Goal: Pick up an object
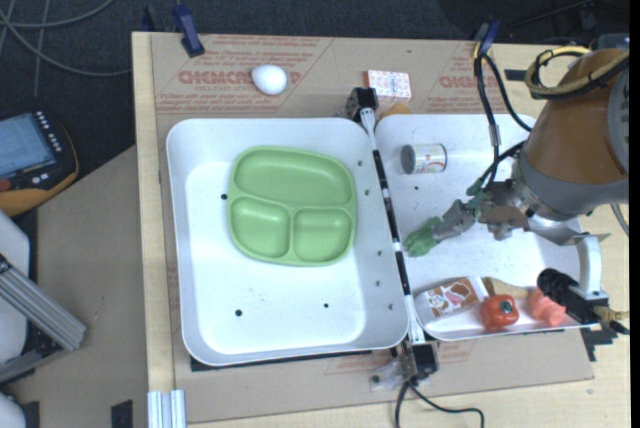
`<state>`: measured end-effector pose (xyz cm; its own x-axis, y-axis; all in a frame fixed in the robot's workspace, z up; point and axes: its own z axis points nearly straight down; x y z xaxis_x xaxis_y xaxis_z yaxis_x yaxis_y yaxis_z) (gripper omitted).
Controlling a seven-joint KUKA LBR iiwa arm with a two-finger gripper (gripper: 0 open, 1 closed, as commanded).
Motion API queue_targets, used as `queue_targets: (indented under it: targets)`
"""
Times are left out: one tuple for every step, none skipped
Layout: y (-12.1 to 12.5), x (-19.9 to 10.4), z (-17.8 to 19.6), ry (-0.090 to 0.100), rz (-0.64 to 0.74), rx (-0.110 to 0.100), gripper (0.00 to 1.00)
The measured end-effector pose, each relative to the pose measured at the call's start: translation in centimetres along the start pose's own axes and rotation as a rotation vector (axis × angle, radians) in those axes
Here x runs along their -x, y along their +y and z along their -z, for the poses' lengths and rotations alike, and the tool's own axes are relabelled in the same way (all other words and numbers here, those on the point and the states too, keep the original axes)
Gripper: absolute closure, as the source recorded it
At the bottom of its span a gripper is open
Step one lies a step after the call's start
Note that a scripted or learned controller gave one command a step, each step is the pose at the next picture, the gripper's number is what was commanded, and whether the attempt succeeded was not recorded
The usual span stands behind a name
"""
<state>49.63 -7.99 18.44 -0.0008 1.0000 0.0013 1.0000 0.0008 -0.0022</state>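
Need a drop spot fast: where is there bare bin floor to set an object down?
Left bin: bare floor runs below the green divided plate to the front rim, plus a strip along its left wall. Right bin: crowded. The gripper is at a green object, a can sits behind, and a packet and tomato sit at front.

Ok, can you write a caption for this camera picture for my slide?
Robot arm's gripper reaches over the right bin toward a green toy, while a green divided plate sits in the left bin.

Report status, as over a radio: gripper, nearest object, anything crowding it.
Gripper low in right white bin, at green leafy toy; grasp unconfirmed. Small metal can behind, red tomato toy and snack packet in front, all apart.
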Motion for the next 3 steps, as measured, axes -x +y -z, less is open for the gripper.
queue_targets:
  targets:
    - [-1.7, 5.4, 4.9, -0.004, -0.002, 0.005, 0.0]
    - [0.5, 1.4, -4.4, 0.0, 0.0, 0.0, 0.0]
    - [-1.7, 2.1, -10.0, -0.001, -0.001, 0.001, 0.0]
